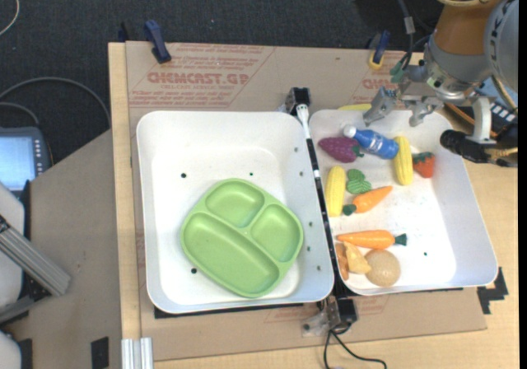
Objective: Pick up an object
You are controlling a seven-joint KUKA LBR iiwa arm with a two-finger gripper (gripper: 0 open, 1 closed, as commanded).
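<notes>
Gripper: hung over the far edge of the right bin, its two fingers spread apart with nothing between them.
Arm: grey with an orange band, reached in from the far right.
Right bin: shallow and white, held the toy food.
Blue bottle: lay on its side in the far part of the right bin, just near of the gripper, its white cap pointing left.
Purple eggplant: lay just left of the bottle, near the bin's left wall.
Corn cob at right: lay just right of the bottle, running far to near.
Red piece: sat just beside that cob, on its right.
Corn cob at left: lay along the left wall, near of the eggplant.
Green piece: sat between the two cobs.
Upper carrot: lay tilted, just near of the green piece.
Lower carrot: lay across the bin, green tip pointing right.
Potato: sat in the near left corner, beside a pale orange piece.
Left bin: held a green divided plate, three compartments, in its near half.
Bench: brown board under both bins, blue clamps at its far edge.
</notes>
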